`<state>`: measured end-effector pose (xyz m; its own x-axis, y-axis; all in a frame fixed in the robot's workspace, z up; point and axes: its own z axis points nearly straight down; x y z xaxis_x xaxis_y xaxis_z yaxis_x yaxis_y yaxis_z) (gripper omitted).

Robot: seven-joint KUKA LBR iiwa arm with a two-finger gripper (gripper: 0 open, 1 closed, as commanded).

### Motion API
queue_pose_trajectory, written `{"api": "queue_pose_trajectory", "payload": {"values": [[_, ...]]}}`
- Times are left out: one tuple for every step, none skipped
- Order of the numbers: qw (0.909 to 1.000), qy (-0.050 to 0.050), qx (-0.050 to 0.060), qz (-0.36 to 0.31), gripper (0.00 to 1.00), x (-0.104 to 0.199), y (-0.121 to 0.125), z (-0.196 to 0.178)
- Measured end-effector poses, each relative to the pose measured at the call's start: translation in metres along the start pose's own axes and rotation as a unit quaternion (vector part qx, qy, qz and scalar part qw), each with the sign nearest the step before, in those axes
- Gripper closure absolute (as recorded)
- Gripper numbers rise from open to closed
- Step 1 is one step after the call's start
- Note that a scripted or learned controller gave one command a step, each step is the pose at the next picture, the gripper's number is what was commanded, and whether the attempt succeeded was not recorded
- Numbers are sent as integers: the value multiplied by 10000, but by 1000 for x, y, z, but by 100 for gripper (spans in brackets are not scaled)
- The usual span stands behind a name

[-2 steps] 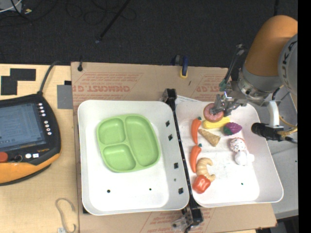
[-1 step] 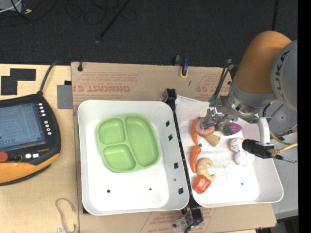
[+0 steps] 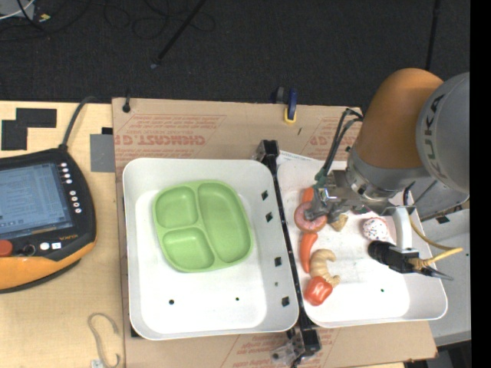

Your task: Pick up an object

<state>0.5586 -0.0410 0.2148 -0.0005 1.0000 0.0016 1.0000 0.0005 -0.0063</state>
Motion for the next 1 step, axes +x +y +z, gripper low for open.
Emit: {"api": "queue_pose_trajectory", "payload": {"values": [[10000,4,-6,-12,100,49,-28,-11]]}}
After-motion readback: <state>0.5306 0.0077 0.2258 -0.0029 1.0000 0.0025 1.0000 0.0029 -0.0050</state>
